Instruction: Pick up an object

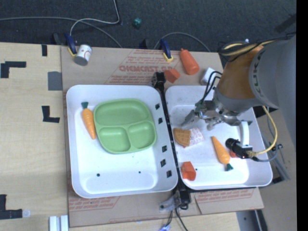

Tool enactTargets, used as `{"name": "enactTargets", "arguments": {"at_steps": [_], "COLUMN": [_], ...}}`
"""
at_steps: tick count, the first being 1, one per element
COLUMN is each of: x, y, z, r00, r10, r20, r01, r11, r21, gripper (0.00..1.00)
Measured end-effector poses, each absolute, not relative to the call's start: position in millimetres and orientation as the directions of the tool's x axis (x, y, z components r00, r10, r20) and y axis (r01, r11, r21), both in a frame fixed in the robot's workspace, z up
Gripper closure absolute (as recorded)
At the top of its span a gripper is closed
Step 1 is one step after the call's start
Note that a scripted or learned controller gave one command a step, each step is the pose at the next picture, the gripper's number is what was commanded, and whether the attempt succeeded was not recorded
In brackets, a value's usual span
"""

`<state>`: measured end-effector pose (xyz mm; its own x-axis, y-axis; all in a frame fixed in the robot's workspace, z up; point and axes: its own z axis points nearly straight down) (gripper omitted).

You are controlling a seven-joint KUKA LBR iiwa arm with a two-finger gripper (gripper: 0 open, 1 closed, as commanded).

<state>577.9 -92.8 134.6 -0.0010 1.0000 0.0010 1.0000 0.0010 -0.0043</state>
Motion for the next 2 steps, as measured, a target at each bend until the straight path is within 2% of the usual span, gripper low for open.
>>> {"name": "enactTargets", "arguments": {"at_steps": [1, 2], "x": [572.0, 573.9], "y": [-97.5, -99.0], "z": [91.2, 103.5], "r00": [-0.001, 0.0], "r10": [1.0, 1.0], "r20": [-0.006, -0.009], "r01": [1.0, 1.0], "r11": [0.001, 0.0], "r21": [0.018, 0.024], "gripper": [0.0, 1.0]}}
